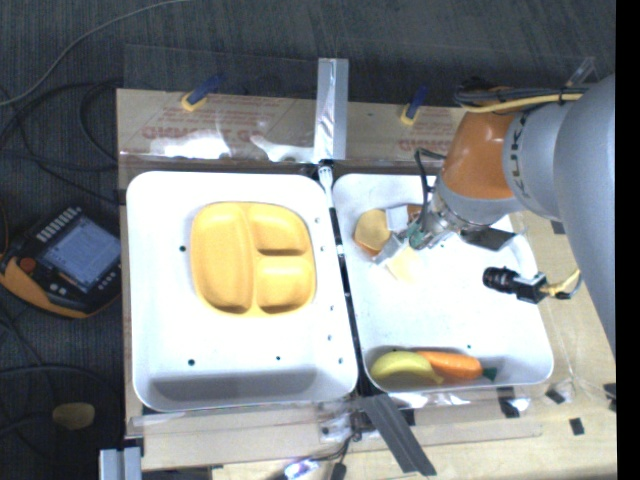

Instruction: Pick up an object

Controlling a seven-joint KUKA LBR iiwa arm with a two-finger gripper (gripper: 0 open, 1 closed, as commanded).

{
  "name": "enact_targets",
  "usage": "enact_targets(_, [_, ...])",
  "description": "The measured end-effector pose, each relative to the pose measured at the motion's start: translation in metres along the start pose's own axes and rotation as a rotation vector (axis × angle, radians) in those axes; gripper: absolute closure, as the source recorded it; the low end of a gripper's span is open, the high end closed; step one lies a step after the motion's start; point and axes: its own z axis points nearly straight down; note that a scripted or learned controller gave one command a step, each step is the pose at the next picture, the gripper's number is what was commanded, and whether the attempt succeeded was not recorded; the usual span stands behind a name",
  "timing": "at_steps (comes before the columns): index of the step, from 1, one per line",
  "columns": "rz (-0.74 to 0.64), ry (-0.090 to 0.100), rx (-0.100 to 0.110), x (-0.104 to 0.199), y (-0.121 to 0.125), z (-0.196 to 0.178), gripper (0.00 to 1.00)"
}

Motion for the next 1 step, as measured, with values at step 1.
enact_targets(1, [0.054, 0.010, 0.009, 0.0555, 0.0207, -0.0842, 1.00])
